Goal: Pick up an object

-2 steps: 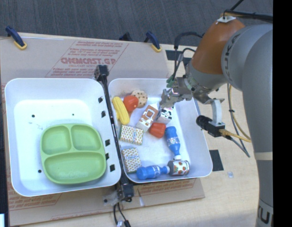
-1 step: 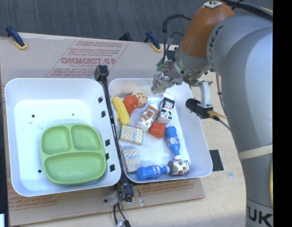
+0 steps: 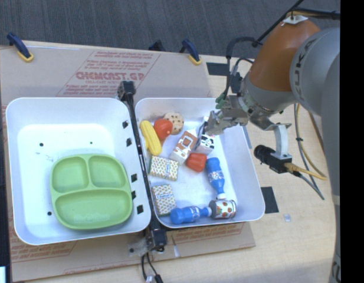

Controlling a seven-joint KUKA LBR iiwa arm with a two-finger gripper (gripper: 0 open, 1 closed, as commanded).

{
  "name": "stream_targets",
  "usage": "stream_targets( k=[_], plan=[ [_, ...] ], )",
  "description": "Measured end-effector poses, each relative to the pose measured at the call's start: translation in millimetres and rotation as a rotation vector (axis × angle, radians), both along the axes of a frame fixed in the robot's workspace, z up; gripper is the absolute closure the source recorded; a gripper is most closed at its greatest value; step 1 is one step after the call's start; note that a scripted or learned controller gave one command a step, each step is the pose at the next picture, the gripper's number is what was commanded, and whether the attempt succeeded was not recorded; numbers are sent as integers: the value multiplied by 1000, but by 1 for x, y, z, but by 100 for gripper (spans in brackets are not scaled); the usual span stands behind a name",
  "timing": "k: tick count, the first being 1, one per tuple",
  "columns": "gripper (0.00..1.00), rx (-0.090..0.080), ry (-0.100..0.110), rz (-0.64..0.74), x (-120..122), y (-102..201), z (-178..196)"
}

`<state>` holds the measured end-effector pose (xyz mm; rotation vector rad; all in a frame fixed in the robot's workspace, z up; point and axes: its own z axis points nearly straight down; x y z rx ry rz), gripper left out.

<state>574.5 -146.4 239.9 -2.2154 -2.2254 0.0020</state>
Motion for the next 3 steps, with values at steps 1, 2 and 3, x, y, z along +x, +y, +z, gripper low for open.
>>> stream_targets(
  k=[1, 2, 3],
  plan=[
    [100, -1, -1, 2, 58, -12, -25],
    [100, 0, -2, 1, 82, 16, -27],
    [100, -2, -4, 6, 83, 16, -17]
  ],
)
